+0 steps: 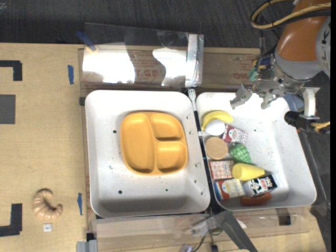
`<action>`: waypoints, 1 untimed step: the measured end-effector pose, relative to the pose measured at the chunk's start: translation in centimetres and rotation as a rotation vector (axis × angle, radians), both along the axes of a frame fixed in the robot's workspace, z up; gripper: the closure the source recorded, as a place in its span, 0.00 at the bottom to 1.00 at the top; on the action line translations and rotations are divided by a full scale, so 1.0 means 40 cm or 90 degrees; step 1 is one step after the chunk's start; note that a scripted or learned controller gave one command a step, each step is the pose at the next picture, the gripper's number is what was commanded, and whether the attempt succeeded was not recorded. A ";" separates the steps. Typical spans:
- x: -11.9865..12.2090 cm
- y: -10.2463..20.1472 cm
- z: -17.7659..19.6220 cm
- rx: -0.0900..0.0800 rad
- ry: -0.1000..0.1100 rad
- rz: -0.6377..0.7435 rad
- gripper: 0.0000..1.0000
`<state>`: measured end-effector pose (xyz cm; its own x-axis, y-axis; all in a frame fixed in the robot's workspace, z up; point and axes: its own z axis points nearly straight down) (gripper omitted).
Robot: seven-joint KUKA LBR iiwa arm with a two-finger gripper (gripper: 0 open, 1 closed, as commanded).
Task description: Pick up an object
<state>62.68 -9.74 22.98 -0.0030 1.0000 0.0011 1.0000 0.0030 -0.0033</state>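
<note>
My gripper [253, 99] hangs over the far edge of the right bin [294, 156], fingers spread open with nothing between them. Below and to its left lie the objects: a yellow banana [216, 117], a white egg [213, 127], a round tan biscuit [216, 147], a small milk carton [234, 136], a green bumpy fruit [241, 153], a yellow corn-like piece [248, 171], a red-and-white box [221, 169] and a dark carton [261, 185]. All sit along the bin's left side, apart from the gripper.
The left bin [100, 140] holds a yellow divided plate [154, 142]. A croissant-like toy [47, 203] lies on the wooden bench at the lower left. A clear plastic sheet [142, 62] stands behind the bins. The right half of the right bin is bare.
</note>
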 end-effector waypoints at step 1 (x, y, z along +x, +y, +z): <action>-0.256 -0.078 -0.182 0.000 0.004 -0.016 0.00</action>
